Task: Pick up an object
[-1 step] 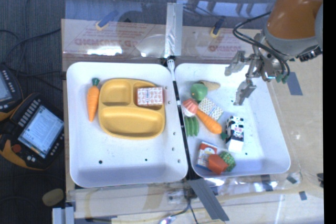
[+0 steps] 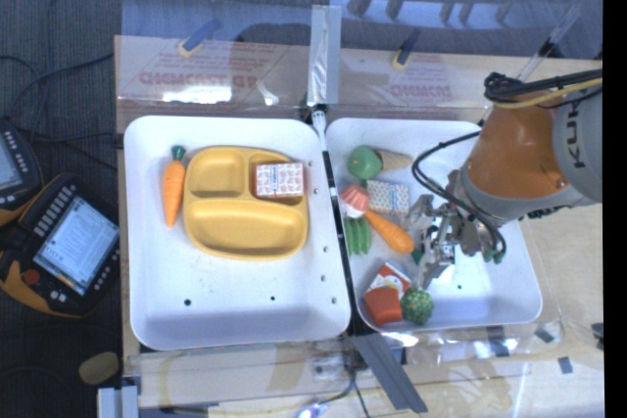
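We see two white bins on the bench; in the right bin (image 2: pixel 509 303), small toy foods cluster at its left side. Our likeliest pick, the orange carrot (image 2: pixel 389 233), lies there slantwise: probably light, stiff, smooth plastic, best pinched across its thick middle. Our hand (image 2: pixel 438 245) hovers just right of it; we cannot tell how it is set.

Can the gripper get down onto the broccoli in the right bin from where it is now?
Probably yes. The gripper hangs in the right bin, just above the broccoli, with bare bin floor between them. The red piece touching the broccoli's left side could crowd a finger.
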### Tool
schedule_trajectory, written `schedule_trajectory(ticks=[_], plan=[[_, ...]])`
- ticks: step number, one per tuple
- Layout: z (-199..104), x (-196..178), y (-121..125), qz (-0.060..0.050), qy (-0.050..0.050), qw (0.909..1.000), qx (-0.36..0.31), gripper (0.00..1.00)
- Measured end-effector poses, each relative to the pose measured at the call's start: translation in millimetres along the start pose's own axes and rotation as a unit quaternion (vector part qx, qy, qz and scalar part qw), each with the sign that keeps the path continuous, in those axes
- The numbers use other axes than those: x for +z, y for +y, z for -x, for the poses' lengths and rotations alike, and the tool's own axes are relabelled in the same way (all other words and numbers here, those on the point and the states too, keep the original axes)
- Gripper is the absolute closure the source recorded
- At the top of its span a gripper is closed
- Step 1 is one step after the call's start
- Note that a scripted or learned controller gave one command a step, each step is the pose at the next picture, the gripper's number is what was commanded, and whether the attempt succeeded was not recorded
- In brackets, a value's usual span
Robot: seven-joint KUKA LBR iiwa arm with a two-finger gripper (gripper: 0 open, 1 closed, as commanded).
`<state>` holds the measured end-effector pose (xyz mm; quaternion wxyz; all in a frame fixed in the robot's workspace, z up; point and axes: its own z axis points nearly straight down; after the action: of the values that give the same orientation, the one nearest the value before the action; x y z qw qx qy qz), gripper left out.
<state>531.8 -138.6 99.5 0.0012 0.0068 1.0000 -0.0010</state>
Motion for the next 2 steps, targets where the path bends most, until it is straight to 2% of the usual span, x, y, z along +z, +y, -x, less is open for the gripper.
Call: schedule_trajectory(ticks=[1,2], plan=[[13,9,32,-0.001,-0.004,0.9998,0.022,0.0],[-15,8,37,-0.001,-0.008,0.9994,0.034,0.0]])
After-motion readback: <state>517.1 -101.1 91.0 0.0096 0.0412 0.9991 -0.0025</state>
